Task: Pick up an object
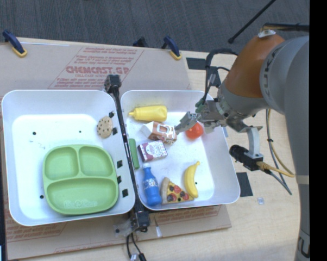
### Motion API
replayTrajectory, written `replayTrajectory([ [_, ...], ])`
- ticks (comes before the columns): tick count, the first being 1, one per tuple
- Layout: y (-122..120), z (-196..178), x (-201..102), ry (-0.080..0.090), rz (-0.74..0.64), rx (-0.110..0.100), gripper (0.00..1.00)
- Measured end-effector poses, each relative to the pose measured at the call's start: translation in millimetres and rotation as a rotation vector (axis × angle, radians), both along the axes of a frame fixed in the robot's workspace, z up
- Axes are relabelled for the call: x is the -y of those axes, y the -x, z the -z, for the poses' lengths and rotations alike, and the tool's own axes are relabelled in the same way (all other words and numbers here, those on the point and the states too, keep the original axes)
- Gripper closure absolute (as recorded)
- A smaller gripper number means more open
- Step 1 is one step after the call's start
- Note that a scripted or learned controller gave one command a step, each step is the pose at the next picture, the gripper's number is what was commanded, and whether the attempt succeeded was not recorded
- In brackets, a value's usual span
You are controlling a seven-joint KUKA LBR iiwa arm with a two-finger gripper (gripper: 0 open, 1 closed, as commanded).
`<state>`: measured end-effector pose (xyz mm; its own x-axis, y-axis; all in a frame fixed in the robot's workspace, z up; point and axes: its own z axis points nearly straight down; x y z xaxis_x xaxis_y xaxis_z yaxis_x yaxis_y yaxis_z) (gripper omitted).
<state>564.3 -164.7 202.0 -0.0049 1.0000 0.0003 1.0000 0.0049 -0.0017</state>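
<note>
My gripper [193,125] hangs over the upper right part of the right bin [222,167], at the end of the grey arm with the orange band. A small red round object [194,131] sits right at the gripper's tip, touching it or just beneath it. To its left in the same bin lie a small orange-and-white carton [162,131], a yellow mustard bottle [148,113] and a dark red box [152,151]. Nearer the front are a blue bottle [149,182], a pizza slice [175,192] and a banana [192,179].
The left bin [22,113] holds a green divided plate [80,179] and a cookie [104,126] near the divider. A green stick [132,152] lies along the right bin's left wall. Both bins rest on cardboard [93,64] clamped at the back.
</note>
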Motion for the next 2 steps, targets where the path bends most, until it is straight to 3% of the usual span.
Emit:
replayTrajectory([
  [1, 56.9, 110.9, 2.5, -0.001, -0.001, -0.003, 0.00],
  [2, 56.2, 100.6, 2.5, -0.001, -0.008, -0.004, 1.00],
])
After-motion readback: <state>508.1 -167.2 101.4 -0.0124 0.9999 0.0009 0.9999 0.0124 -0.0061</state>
